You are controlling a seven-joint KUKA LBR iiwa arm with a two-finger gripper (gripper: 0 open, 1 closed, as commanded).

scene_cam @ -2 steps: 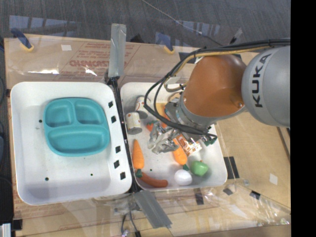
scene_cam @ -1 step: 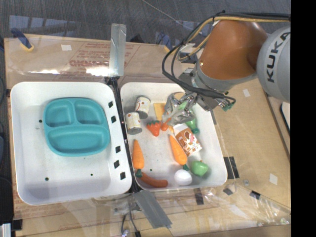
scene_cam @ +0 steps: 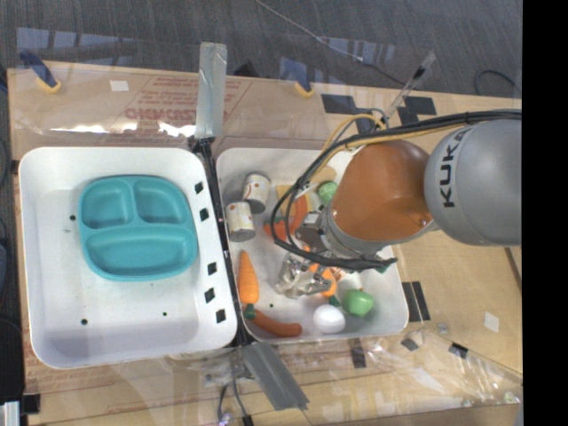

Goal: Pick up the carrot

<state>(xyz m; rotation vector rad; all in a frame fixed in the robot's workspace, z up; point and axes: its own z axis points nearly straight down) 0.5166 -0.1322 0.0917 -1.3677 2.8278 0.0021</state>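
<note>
- We find the carrot (scene_cam: 248,279) in the right bin (scene_cam: 401,298), lying close along its left wall, orange with a green stub toward the near end.
- Just past that stub lies a sausage (scene_cam: 274,327), near the front wall; an egg (scene_cam: 328,319) and a green toy (scene_cam: 358,303) sit further right.
- Two small cans (scene_cam: 247,204) rest toward the bin's far left corner, up from the carrot.
- The gripper (scene_cam: 300,275) hangs low in the bin's middle, beside the carrot but apart from it, over some orange and pale clutter we cannot make out.
- We cannot tell how the tool is set; nothing shows clearly in its grasp, and the carrot lies free.
- The left bin (scene_cam: 35,238) holds a teal tray (scene_cam: 138,226), well apart from the work.
- We judge the step to be the approach, with the pick not yet made.
- The next move, as we read it, calls for shifting left toward the wall, lining up across the carrot's width, and descending without catching the bin wall or nudging the sausage.
</note>
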